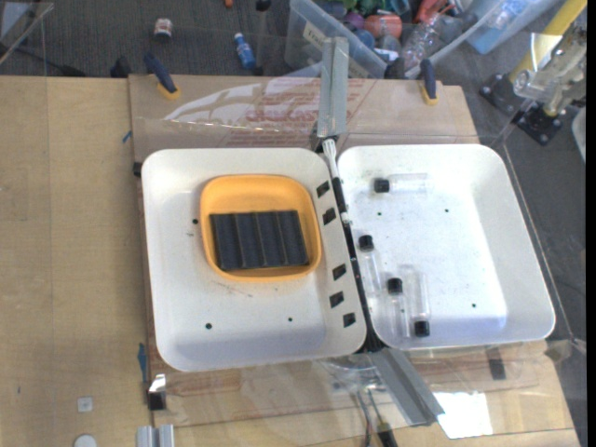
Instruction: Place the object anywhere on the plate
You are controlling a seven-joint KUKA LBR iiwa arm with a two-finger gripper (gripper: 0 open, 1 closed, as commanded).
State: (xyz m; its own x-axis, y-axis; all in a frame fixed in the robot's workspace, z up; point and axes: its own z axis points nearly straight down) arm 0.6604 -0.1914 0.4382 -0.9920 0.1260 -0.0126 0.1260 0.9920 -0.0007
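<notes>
Orange plate [216, 196] in left bin [168, 324], dark ribbed object [259, 240] apparently resting on it, clear vials [410, 296] in right bin [484, 250]

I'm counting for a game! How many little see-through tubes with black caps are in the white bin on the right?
3. One tube lies near the right bin's far edge, one by the divider, and one near the front. More clear ones may escape notice.
</notes>
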